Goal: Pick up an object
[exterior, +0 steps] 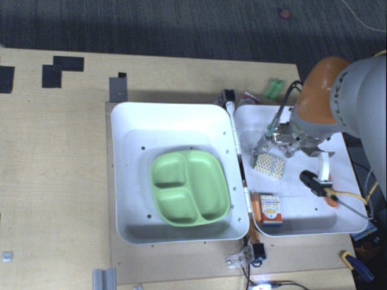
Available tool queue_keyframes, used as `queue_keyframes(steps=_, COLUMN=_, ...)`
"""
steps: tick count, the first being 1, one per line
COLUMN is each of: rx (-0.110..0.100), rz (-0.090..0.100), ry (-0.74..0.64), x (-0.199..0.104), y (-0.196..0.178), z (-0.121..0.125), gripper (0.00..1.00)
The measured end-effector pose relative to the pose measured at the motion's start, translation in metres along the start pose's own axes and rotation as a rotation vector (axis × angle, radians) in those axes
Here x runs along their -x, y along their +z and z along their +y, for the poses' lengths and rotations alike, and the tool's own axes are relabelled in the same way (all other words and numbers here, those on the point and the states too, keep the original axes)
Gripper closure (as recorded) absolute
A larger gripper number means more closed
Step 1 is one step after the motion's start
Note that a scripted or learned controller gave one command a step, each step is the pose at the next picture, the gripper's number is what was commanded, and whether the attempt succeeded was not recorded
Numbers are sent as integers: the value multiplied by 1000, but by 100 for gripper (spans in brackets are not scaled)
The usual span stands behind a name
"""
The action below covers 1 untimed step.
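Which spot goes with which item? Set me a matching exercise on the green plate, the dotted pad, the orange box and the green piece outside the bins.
Things:
1. green divided plastic plate
2. pale dotted square pad
3. small orange and white box
4. small green ridged piece

Places:
A. on the wooden bench, behind the right white bin
B. right bin, near front left corner
C. middle of the left white bin
D. right bin, left of centre

Pairs: 1-C, 2-D, 3-B, 4-A
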<state>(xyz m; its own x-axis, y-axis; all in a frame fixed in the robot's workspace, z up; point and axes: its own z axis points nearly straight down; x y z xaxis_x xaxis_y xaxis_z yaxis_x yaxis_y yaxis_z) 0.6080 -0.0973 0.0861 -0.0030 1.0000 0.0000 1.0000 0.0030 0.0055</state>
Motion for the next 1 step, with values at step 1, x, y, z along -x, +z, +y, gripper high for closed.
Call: queue_keyframes(steps=1, rx=7, rz=-1, ry=-1, x=0, y=-12, z=2, gripper=100)
